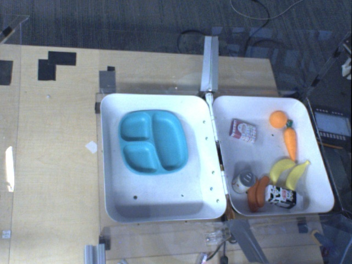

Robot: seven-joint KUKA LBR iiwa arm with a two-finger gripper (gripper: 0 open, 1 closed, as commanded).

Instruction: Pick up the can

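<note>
On the table (55,164) the left bin (110,202) holds a blue sectioned tray (154,142), while the right bin (313,147) holds a small carton (243,130), an orange (278,119), a carrot (290,142), bananas (290,172) and a black-and-white box (label unreadable) (281,197).

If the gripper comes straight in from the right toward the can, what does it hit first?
Probably the bananas, lying right of the can, then the orange-brown item beside it. Heights are unclear; straight down, the can's top looks free.

wooden bench (49,147), dark carpet floor (110,10)
</note>
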